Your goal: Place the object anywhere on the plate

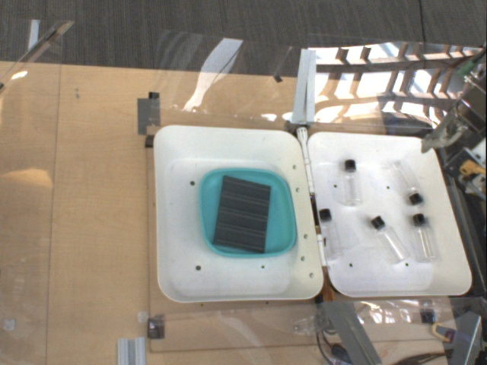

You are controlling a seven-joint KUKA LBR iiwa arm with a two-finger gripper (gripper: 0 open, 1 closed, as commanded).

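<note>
A teal plate sits in the middle of the left white bin. A dark grey ribbed rectangular block lies flat on the plate, within its rim. At the far right edge, over the upper right corner of the right bin, a part of the arm and my gripper reach in. It is well away from the plate and the block, and nothing shows held in it.
Several small clear vials with black caps lie scattered in the right bin, among them a vial near the top and another vial at the right. A metal divider stands behind the bins.
</note>
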